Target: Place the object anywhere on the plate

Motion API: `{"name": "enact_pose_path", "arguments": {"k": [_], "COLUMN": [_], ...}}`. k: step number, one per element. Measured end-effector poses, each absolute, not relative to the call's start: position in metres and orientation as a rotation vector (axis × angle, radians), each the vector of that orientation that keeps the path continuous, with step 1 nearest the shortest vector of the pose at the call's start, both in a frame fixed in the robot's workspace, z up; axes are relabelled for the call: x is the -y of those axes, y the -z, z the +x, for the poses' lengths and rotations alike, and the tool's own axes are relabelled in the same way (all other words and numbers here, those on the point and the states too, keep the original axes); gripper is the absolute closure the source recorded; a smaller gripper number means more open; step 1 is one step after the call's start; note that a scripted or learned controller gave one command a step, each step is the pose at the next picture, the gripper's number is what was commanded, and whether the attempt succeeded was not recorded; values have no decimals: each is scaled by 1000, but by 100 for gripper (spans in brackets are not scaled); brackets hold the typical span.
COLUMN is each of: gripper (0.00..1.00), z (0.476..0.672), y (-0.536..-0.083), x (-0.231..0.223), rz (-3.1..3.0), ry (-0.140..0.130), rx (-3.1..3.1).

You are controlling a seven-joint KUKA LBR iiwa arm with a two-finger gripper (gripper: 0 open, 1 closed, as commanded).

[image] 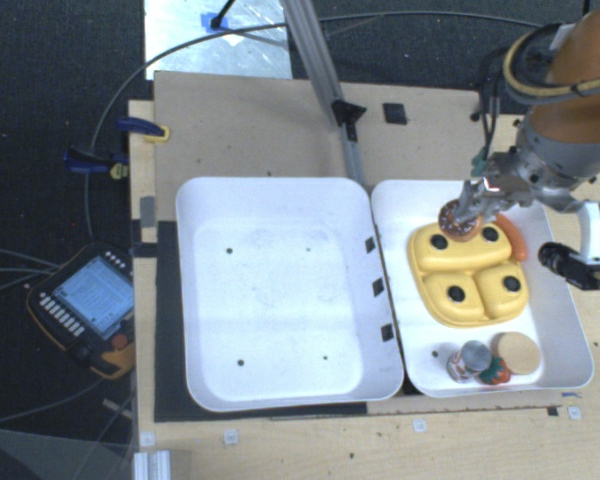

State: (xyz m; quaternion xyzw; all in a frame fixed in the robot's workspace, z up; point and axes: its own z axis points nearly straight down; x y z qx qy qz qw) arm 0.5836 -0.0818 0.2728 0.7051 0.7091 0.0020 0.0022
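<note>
A yellow plate [470, 276] with three compartments lies in the right bin [400, 268]. My gripper [464, 215] reaches in from the right and hangs over the plate's far compartment. It is shut on a small brown round object [457, 224], which sits at the fingertips just above or on the plate's far left part. I cannot tell whether the object touches the plate.
An orange oblong piece [511, 239] lies against the plate's far right rim. A small grey and red figure [470, 362] and a tan disc [518, 352] sit at the near end of the right bin. The left bin [195, 268] stands beside it.
</note>
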Motion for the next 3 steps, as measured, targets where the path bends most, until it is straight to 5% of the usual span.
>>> {"name": "enact_pose_path", "arguments": {"k": [3], "gripper": [100], "z": [575], "y": [-250], "x": [-72], "rz": [2213], "ry": [-1], "rx": [-2233]}}
